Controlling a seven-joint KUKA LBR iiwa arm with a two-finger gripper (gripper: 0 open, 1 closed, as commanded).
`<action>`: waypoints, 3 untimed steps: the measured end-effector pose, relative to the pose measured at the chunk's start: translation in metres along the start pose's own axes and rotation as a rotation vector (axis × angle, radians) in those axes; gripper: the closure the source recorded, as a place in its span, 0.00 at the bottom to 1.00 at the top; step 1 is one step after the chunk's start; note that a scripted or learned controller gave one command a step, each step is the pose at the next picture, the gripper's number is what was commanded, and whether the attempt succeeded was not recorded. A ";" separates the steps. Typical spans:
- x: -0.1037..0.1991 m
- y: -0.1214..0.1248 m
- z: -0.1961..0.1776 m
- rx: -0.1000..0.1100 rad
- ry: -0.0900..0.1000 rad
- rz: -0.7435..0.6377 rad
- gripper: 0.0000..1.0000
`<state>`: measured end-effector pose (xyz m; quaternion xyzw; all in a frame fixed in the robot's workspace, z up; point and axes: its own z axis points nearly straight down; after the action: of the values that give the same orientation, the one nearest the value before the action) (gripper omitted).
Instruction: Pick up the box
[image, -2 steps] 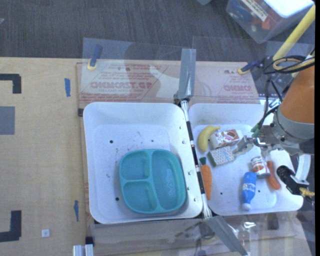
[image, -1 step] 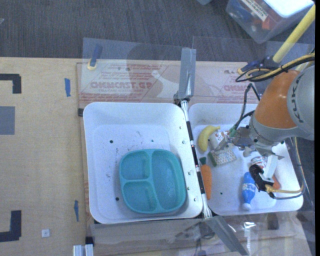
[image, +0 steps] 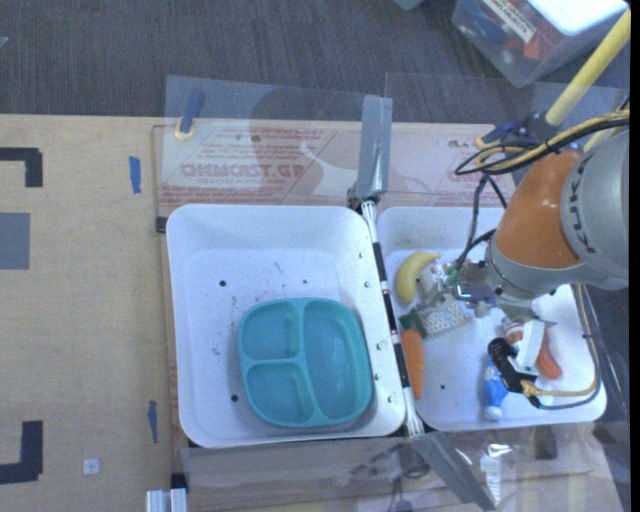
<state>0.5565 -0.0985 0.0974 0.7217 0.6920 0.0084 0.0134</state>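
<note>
Where fingers blur, box just below

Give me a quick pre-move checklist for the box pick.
1. Box located: ok, in the right bin, near the divider.
2. Gripper over the box: ok, it sits just above it in the view.
3. Box in grasp: cannot tell.
4. Clutter near box: not ok, banana and carrot lie close beside it.
5. Left bin uninvolved: ok, it holds a teal tray.
</note>
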 end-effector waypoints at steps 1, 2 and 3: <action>-0.004 0.004 0.000 -0.003 0.002 -0.111 0.00; 0.000 -0.021 -0.001 -0.005 0.004 -0.218 0.00; -0.008 0.029 0.002 0.011 0.006 -0.134 0.00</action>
<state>0.5850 -0.1082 0.0959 0.6738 0.7389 0.0059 0.0078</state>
